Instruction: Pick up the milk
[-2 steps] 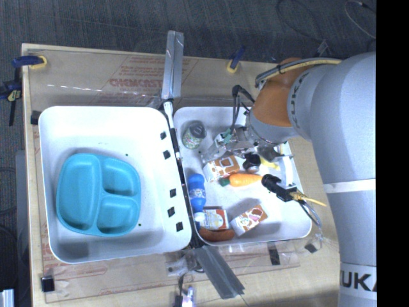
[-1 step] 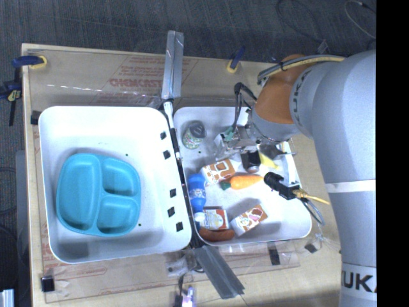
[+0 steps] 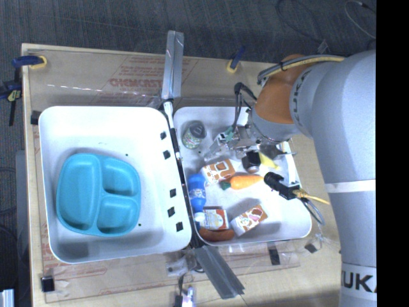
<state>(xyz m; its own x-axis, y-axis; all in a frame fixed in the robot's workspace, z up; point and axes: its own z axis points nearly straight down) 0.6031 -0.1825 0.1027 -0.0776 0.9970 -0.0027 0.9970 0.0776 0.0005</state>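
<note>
You saw the gripper (image 3: pixel 238 139) hanging over the right bin (image 3: pixel 295 226), just above 1 of 2 milk cartons (image 3: pixel 218 170); finger state couldn't be told.

The small white milk carton with brown and orange printing (image 3: pixel 249 219) lies on its side in the right-hand white bin (image 3: pixel 300 219), near that bin's front wall. It is tilted, its long axis running diagonally up toward the right. Its left end sits just beside a dark reddish-brown item at the bin's front edge.
</note>
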